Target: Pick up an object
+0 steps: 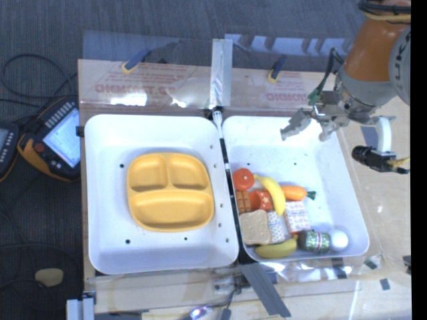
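My gripper (pixel 308 129) hangs open over the far part of the right bin (pixel 333 165), with nothing between its fingers. Toy food lies heaped at the bin's near end, well below the gripper: a tomato (pixel 243 178), a yellow banana (pixel 273 193), a carrot (pixel 294 193), a slice of bread (pixel 254 227), a second banana (pixel 277 249) and a small green bottle with a white cap (pixel 321 241). A pink-and-white packet (pixel 296 216) sits among them.
The left bin (pixel 107 179) holds a yellow divided plate (pixel 171 191). A metal divider (pixel 220 72) stands at the back between the bins. A teach pendant (pixel 53 142) and cables lie on the floor to the left.
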